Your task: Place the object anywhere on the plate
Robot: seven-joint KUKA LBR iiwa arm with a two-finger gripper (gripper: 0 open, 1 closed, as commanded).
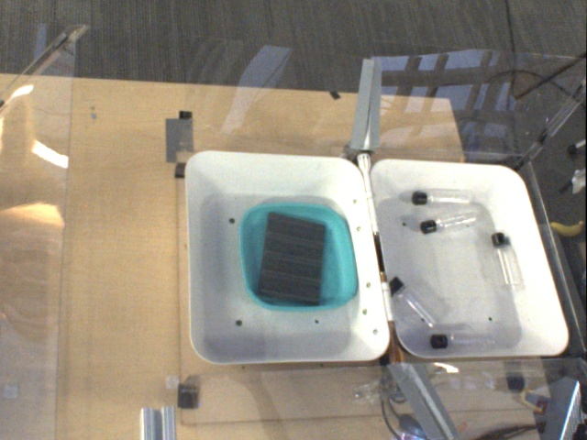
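Lying flat on the teal plate (249, 246), the dark ridged block (293, 259) sits near the plate's middle, its long side running near to far with a slight tilt. Teal shows on every side of it. The plate rests in the left bin (209, 282), roughly central. By the look of it, the placing itself is done, since the block is fully on the plate and not hanging over an edge.

What remains, I judge, is to leave it undisturbed. Any move over this bin should stay high and go straight up and away to the right, because a sideways brush could push the block off or drag the plate.

The right bin (543, 282) holds several clear tubes with black caps (448, 223), scattered well apart from the plate.
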